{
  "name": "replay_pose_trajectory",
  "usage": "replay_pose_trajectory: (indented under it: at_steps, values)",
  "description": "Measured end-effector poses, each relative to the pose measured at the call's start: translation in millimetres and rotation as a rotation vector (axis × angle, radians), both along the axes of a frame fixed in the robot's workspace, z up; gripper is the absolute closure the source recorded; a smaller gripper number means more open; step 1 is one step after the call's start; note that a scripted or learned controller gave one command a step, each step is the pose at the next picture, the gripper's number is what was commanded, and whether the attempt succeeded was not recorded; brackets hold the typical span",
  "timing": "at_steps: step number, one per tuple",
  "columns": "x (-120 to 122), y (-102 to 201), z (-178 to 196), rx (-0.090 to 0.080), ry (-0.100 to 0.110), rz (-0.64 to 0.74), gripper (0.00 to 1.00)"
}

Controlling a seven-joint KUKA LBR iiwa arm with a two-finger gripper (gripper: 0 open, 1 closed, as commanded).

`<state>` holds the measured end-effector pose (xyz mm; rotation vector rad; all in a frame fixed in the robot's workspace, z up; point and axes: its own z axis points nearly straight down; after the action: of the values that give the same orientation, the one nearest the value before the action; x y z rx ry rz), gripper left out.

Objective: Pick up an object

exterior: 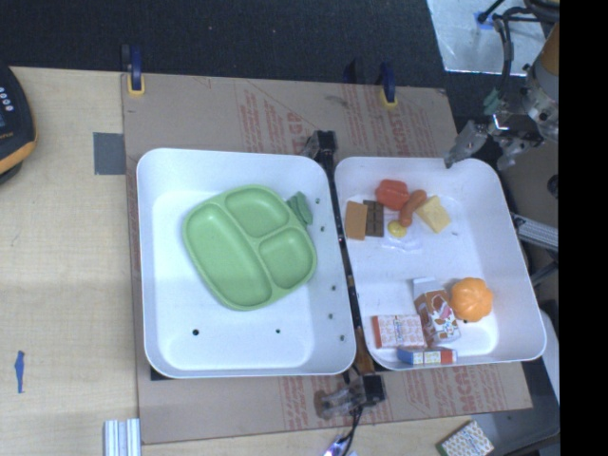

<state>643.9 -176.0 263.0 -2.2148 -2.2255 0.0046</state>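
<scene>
The right white bin [508, 245] holds several toy foods. At its far end lie a red piece [390, 193], a sausage [413, 206], a yellow cheese wedge [434, 214] and a brown block [356, 219]. Toward the near end sit an orange [471, 298], a small printed carton [436, 315], a flat red-and-white packet [398, 331] and a little blue-and-red box [426, 355]. My gripper [488, 148] hovers at the far right corner of this bin, over its rim. It is open, nothing is between its fingers, and it stands apart from every item.
The left white bin [161, 283] carries a green divided plate [250, 246] with a small green piece [301, 207] at its far right edge. Clamps [325, 143] sit between the bins. A black-and-orange device [11, 117] lies at the far left of the bench.
</scene>
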Motion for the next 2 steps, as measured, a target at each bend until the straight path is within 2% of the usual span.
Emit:
replay_pose_trajectory:
  at_steps: [1, 2]
  values:
    - [0, 49, -124, 0.004, 0.013, 0.004, 0.00]
    - [11, 68, -173, 0.001, 0.007, 0.003, 0.00]
